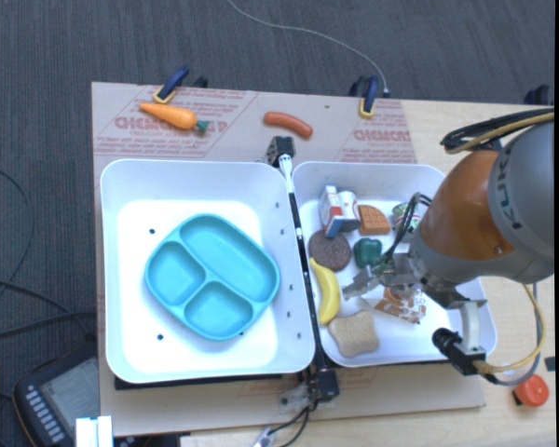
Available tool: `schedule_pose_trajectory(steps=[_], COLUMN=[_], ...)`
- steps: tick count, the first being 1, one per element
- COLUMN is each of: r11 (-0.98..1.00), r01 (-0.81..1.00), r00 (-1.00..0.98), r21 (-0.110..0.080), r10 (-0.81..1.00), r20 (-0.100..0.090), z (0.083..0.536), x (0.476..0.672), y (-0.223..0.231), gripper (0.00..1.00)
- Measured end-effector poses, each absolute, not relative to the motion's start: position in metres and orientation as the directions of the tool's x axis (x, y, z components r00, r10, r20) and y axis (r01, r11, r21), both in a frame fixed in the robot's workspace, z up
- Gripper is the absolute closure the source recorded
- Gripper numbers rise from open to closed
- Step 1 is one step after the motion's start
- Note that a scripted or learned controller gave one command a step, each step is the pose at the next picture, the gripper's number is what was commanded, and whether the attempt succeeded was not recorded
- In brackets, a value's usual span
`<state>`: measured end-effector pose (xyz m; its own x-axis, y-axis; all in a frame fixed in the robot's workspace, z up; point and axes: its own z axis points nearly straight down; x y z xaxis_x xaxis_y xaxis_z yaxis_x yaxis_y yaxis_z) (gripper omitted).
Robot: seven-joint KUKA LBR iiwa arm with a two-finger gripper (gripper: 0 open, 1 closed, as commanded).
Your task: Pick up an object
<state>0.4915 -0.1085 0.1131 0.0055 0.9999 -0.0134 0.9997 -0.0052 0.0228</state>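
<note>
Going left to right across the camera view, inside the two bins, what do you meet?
Blue divided plate in the left bin → banana → green toy → gripper, low over the toys in the right bin.

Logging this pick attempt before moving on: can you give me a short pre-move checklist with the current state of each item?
1. Pincer is over the right bin, among the items: ok.
2. Something is gripped in the pincer: cannot tell, the arm hides the tips.
3. Targets within reach: ok; green piece, brown disc and banana lie beside the pincer.
4. Items are spaced for a clean grasp: not ok, they are crowded together.
5. Blue divided plate lies flat in the left bin: ok.
</note>
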Motion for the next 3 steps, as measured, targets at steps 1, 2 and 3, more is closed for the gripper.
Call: schedule_pose_trajectory(steps=[1,2,3], r11=[-0.005,-0.006,-0.006], r01=[1.000,0.999,0.999], r00=[0.005,0.007,0.006], r21=[0.025,0.036,0.036], r10=[1.000,1.000,1.000], r20=[-0.014,-0.018,-0.018], z=[0.113,0.126,0.135], x=[0.493,0.496,0.496], y=[-0.108,-0.110,-0.110], gripper=[0.00,1.00,1.00])
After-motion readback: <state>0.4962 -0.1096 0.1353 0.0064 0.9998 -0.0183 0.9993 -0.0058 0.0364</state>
